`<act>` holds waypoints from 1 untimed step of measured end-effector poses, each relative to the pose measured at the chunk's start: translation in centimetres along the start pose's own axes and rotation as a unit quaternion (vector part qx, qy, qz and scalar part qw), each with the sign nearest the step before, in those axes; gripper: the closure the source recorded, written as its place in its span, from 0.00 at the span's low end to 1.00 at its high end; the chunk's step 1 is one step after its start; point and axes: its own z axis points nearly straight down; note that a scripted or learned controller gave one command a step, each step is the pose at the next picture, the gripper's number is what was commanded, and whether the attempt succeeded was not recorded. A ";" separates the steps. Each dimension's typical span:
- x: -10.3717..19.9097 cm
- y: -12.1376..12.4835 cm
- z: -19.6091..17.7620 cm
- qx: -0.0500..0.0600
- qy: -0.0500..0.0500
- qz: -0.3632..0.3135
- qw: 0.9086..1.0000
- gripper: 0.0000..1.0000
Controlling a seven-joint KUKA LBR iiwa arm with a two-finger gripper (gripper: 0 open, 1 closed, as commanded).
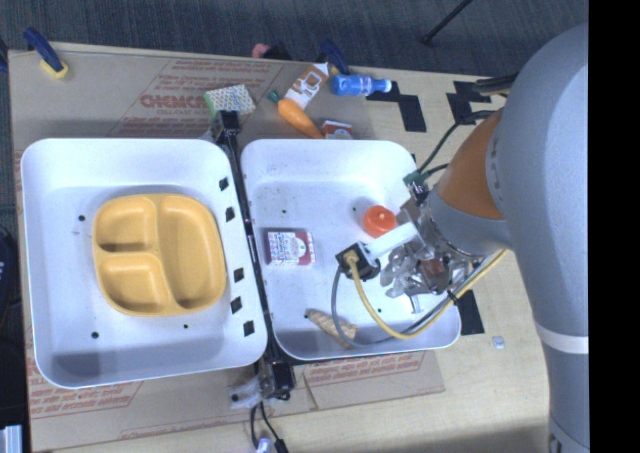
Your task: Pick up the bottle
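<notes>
A small blue bottle lies on its side on the bench behind the right bin, outside it. Beside it lie an orange-and-white tube-like item and an orange carrot-shaped item. My gripper hangs low over the right side of the right bin, far in front of the blue bottle. Just above-left of the gripper, a round orange object rests on the bin floor. The wrist and its yellow cable hide the bin floor under the gripper.
In the right bin lie a red-and-white packet and a tan piece near the front wall. A yellow divided plate sits in the left bin. A green patterned pad lies behind the bins.
</notes>
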 end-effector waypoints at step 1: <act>-0.6 2.8 -0.9 -0.001 0.001 0.002 1.000 1.00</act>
